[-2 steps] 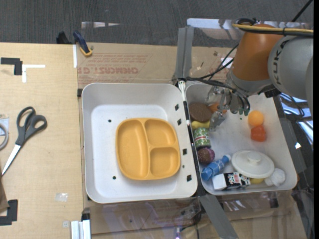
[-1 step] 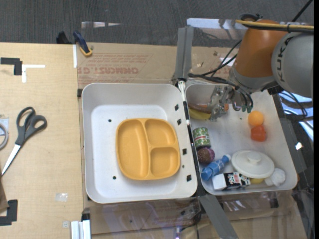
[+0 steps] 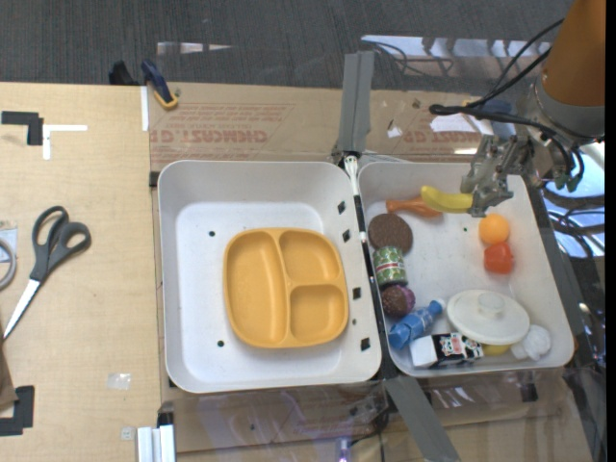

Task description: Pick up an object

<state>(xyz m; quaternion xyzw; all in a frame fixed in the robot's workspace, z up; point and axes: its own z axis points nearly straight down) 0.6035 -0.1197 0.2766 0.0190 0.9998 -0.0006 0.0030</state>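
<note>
Two white bins side by side mid-frame on wood bench [image 3: 77,354].

Far left: scissors [image 3: 48,243], black handles, flat on bench, blades pointing to lower left. Upper left: small blue & yellow clip [image 3: 159,83] by bench's back edge.

Centre-left: left bin [image 3: 178,287], w/ yellow divided tray [image 3: 286,287] lying flat inside, three compartments, roughly mid-bin.

Centre-right to right: right bin [image 3: 448,268], several items. Down its left wall, top to bottom:
- brown round disc [image 3: 390,231]
- green-labelled can [image 3: 390,266], just below disc
- dark purple round item [image 3: 397,299], just below can
- blue bottle [image 3: 414,321] on its side, at lower left of bin

Lower part of bin: black & white box [image 3: 448,348] near front wall, white round lid [image 3: 489,316] just above and to its right, touching or nearly so.

Upper part of bin: orange carrot-shaped piece [image 3: 409,206], then yellow banana [image 3: 445,198] just beside it on the right, near back wall. Further right: orange ball [image 3: 494,229], w/ red-orange item [image 3: 499,258] directly below, touching.

Upper right of frame: gripper [image 3: 478,200] low over bin, right at banana's right end; touching or merely v. close, can't tell. Grip state likewise can't be told from this angle. Above it, top right corner: arm's orange band [image 3: 577,37], dark cables looping off to the left.
</note>
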